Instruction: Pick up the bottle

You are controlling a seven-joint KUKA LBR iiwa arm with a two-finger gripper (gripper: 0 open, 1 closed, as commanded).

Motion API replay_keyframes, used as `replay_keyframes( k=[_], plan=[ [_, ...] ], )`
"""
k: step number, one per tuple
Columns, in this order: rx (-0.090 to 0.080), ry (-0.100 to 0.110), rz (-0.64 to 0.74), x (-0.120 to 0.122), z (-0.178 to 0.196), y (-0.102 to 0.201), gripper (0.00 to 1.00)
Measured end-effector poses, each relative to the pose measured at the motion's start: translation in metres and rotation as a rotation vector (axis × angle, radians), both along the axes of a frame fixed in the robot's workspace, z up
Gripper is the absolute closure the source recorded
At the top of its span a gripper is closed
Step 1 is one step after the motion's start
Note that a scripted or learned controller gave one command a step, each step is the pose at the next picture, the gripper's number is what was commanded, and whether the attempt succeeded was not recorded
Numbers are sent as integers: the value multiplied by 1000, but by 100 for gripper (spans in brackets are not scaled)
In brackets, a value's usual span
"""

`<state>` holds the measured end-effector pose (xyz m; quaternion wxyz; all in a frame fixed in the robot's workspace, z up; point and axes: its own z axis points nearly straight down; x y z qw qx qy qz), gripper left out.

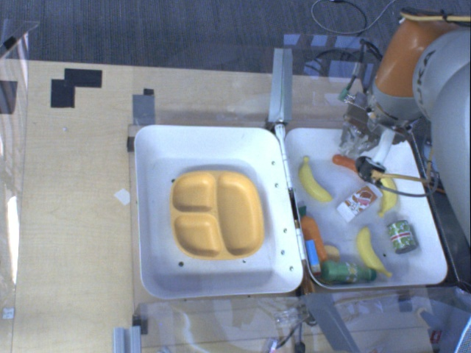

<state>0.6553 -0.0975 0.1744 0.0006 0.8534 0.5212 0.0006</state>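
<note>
A green bottle [347, 272] lies on its side along the near wall of the right bin [434, 271]. Just left of it an orange bottle-like item with a blue label [313, 240] lies against the bin's left wall. My gripper [360, 147] hangs over the far part of the right bin, well away from the green bottle, close above a small orange piece [343, 161]. Nothing shows in its grasp.
The right bin also holds three bananas [314, 182], [370, 250], [388, 195], a white and red carton [358, 202] and a green can [402, 236]. A yellow divided tray [218, 213] sits in the left bin [158, 153]. A metal divider post [280, 87] stands between the bins.
</note>
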Motion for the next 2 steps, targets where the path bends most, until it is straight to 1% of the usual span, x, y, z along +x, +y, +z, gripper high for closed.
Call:
replay_keyframes(
  k=[1, 2],
  plan=[
    [0, -3, 29, 15, 11, 24, 100],
    [0, -5, -98, 15, 112, -15, 100]
  ],
)
